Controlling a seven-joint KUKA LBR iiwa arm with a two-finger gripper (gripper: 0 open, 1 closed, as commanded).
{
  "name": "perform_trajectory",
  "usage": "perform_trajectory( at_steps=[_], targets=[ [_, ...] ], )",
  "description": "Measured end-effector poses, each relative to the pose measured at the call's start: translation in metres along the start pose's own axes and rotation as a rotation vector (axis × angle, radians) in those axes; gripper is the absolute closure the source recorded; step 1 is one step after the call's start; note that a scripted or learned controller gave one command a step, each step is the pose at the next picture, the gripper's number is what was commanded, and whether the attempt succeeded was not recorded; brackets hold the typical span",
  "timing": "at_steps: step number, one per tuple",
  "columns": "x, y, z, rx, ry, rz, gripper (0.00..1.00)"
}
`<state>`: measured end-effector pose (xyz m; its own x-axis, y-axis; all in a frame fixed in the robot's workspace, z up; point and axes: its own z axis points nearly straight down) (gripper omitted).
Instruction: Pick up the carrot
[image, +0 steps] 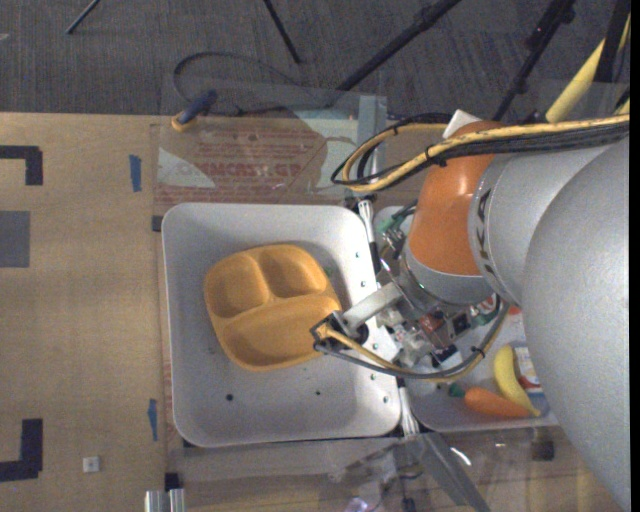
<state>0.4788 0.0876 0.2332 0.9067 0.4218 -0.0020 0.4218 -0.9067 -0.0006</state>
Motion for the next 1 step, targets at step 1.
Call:
perform_trajectory(
  at_steps=[1],
  targets=[
    [0.0016, -0.0020, -0.0484, -0.001, 0.001, 0.209, 1.00]
  ],
)
